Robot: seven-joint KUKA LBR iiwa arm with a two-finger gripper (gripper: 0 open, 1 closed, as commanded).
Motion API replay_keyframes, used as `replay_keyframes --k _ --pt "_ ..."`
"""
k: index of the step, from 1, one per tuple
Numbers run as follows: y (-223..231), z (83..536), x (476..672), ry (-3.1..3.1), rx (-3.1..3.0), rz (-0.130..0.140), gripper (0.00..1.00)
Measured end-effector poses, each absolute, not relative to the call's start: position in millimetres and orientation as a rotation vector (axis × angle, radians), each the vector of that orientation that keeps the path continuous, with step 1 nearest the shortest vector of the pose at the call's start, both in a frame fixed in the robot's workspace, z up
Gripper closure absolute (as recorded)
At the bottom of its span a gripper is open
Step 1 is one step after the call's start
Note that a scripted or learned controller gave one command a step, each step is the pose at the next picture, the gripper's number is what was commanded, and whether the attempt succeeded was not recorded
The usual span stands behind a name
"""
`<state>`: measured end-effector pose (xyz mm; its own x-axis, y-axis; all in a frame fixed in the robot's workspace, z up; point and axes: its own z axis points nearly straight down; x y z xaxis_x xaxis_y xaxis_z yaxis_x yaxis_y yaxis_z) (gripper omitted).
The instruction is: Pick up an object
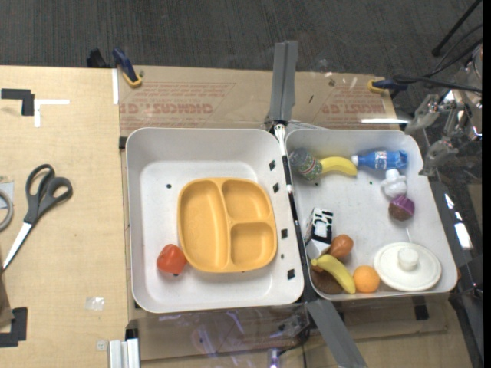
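The scissors (34, 202) run off the left edge.

Two bins sat side by side on the bench. In the left bin (146, 148) a divided plate (227, 225) lay in the middle, with a tomato (172, 259) touching its near-left corner. In the right bin (430, 205) a ball (305, 167), a banana (337, 165) and a bottle (380, 160) lined the far wall. A lid (406, 265) rested in the near-right corner, an orange (367, 279) just left of it, and a second banana (335, 271) further left. Scissors (34, 205) lay on the bench, well left of both bins.
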<state>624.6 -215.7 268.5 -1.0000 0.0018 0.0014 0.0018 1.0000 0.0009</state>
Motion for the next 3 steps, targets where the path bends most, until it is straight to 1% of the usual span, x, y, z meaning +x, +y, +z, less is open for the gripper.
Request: replay_keyframes --k 1,2,3 --pt "-220 112 636.2 -3.130 -0.183 -0.004 0.00" --pt "-110 89 607.4 -3.112 -0.409 -0.001 0.00" --pt "-94 89 566.6 -3.079 -0.606 0.001 0.00"
